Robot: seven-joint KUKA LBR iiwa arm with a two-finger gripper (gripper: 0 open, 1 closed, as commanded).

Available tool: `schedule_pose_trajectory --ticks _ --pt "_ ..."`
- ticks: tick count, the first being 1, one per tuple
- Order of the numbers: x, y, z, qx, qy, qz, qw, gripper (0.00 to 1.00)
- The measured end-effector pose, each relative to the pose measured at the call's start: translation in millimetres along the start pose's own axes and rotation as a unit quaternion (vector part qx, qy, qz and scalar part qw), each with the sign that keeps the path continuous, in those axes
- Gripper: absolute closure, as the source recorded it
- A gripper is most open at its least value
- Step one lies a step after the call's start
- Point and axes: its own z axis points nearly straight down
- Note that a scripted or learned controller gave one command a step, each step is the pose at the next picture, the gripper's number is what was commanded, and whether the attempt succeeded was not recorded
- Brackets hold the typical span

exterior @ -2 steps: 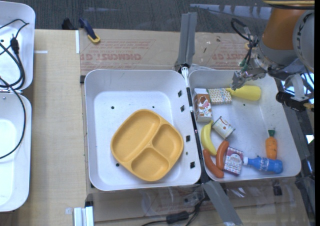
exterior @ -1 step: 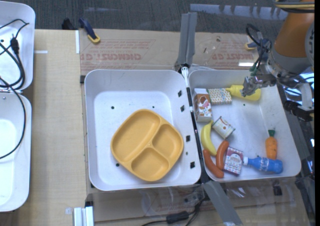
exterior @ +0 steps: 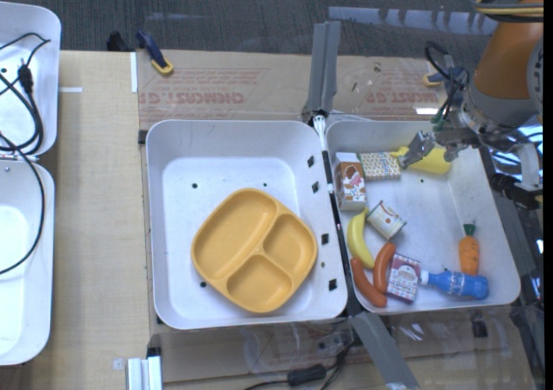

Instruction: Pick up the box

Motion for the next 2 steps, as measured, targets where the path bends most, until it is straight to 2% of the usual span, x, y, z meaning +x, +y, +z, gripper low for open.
schedule_pose_trajectory --ticks 1,2 --pt "47.8 -32.1 72.9 0.000 0.000 -0.090 0.9959 0.00" --pt "44.2 18.6 76.4 0.010 0.003 -0.085 0.9963 0.00"
